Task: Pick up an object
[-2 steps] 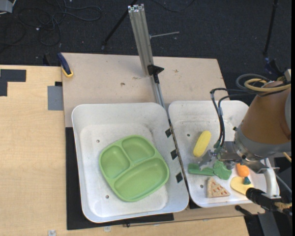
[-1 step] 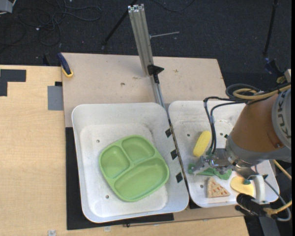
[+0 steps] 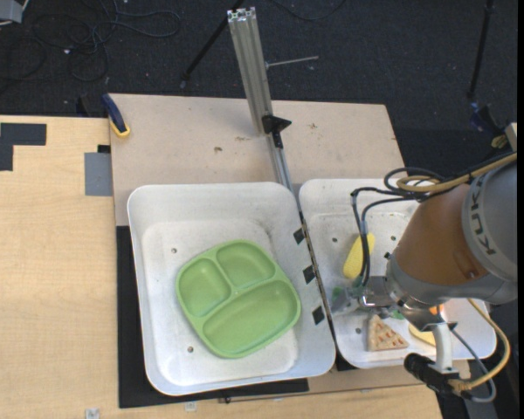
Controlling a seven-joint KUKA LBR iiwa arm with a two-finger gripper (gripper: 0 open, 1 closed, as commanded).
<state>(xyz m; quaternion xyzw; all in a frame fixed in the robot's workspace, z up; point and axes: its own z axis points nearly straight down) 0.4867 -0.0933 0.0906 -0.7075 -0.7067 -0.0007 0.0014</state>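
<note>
The arm reaches in from the right over the right bin, its orange-banded wrist covering much of that bin. My gripper is low in the bin near its left wall, with a small green-grey item right at its tip. A yellow banana-like object lies just above the gripper. A pizza-slice toy lies just below and to the right of it. A bit of another yellow object peeks out beside the pizza slice. The arm hides the back of the bin.
The left bin holds a green divided plate. An upright aluminium post stands behind the bins. Black clips sit along the divider between the bins. Cables loop over the right bin near the arm.
</note>
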